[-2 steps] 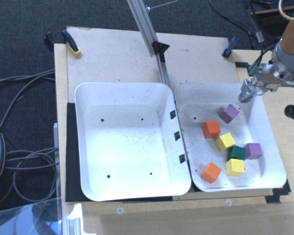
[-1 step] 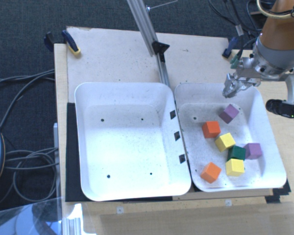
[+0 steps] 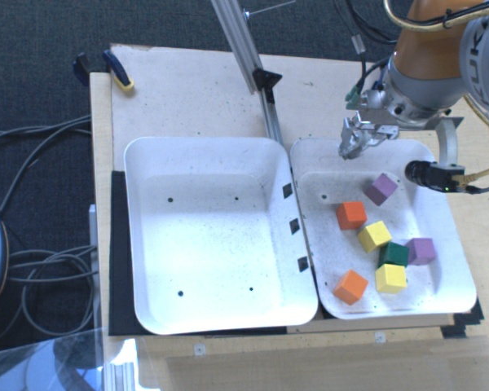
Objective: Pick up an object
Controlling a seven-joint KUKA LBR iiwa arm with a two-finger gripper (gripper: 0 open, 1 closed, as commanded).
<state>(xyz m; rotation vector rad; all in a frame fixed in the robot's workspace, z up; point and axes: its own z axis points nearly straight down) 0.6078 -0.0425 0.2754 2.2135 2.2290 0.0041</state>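
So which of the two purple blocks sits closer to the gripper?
The upper purple block, at the far side of the right bin just below the gripper. The other purple block lies lower, beside the green block.

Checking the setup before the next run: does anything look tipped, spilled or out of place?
Nothing stands out. All seven blocks, such as the green block, lie inside the right bin; none has spilled onto the bench. The tool hangs above that bin's far edge.

The grey arm (image 3: 456,47) is being reached in from the upper right, its orange band seen above the wrist. The wrist is being angled downward and leftward. The claw (image 3: 354,142) is being held low at the arm's end, its metal tip pointing down.
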